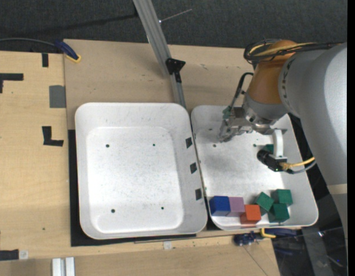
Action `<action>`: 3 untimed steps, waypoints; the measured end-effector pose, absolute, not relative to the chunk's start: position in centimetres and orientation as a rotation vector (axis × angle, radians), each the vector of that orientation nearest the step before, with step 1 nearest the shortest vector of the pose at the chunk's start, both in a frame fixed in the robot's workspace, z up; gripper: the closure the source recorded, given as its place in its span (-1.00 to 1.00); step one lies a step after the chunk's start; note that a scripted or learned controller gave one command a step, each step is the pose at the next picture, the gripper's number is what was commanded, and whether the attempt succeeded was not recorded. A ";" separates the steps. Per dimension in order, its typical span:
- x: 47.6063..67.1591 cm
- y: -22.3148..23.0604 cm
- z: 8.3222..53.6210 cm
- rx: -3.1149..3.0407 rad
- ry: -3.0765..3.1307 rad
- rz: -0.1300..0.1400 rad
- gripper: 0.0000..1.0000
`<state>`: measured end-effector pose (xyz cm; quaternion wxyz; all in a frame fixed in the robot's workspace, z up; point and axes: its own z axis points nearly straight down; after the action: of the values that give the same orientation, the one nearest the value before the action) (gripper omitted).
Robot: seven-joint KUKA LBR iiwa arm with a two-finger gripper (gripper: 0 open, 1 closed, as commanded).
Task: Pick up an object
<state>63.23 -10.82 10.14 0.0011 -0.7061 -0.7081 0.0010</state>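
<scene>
Wooden bench [27, 171] bearing two white bins side by side, left bin [134, 168] bare white, right bin [235, 163] under the arm. Gripper [228, 132] low over the far left part of the right bin, nothing visible between its tips, opening impossible to tell. Blue cube [220, 205], lilac cube [237, 204], orange cube [251, 213] and three green blocks [274, 204] bunched along the near wall, well apart from the gripper.

The arm [315, 79] runs off the right edge and covers the right bin's [214, 154] far right corner. The tool [228, 132] is too small and blurred to tell how its tips stand. The table [27, 171] is cut by the left edge.
</scene>
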 end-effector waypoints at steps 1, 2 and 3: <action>63.8 -11.3 16.3 -2.223 -2.226 -0.005 1.00; 63.0 -11.4 21.3 -2.223 -2.225 -0.004 1.00; 63.1 -11.3 25.6 -2.222 -2.226 -0.004 1.00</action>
<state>63.07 -11.34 25.60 -0.0018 -0.7064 -0.7079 -0.0013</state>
